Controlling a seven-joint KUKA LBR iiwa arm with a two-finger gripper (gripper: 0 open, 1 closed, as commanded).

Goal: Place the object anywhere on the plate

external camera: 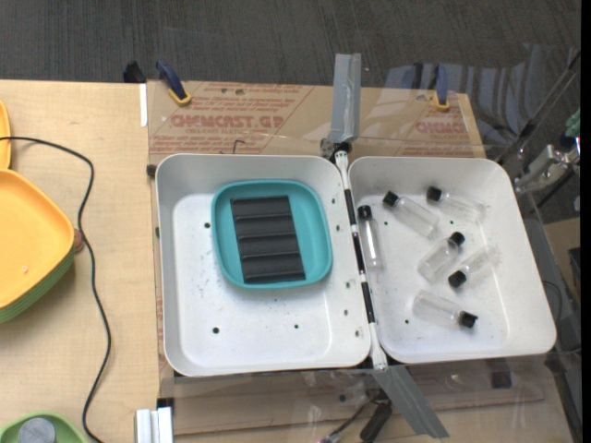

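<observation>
A teal plate with rounded corners lies in the left white bin, toward its back. A black ridged insert fills the plate's middle. Several clear plastic vials with black caps lie scattered in the right white bin. One vial lies near the back, another vial lies near the front, and a third vial lies along the bin's left wall. All the vials rest on their sides, apart from the plate.
Yellow dishes are stacked on the wooden table at the left, with a black cable running past them. Cardboard with two clamps lies behind the bins. A grey metal post rises at the seam between the bins.
</observation>
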